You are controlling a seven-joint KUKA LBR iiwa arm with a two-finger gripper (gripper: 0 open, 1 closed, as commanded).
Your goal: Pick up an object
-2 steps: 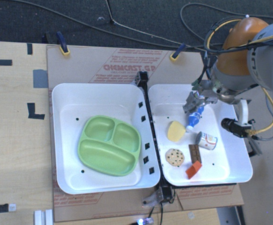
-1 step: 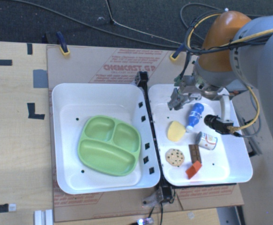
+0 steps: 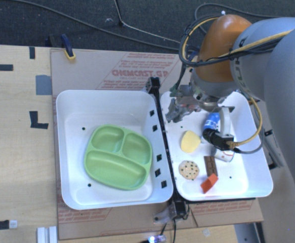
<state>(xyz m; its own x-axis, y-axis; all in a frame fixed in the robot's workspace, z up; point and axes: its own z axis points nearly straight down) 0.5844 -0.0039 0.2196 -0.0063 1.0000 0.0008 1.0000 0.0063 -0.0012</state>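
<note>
1. Pincer [image 3: 176, 110] hangs over the right bin's [image 3: 253, 186] upper-left corner; cannot tell its state.
2. Nearest object: yellow lump [image 3: 190, 142], just below-right in frame.
3. Cookie [image 3: 188, 170] and red block [image 3: 209, 183] lie farther down.
</note>
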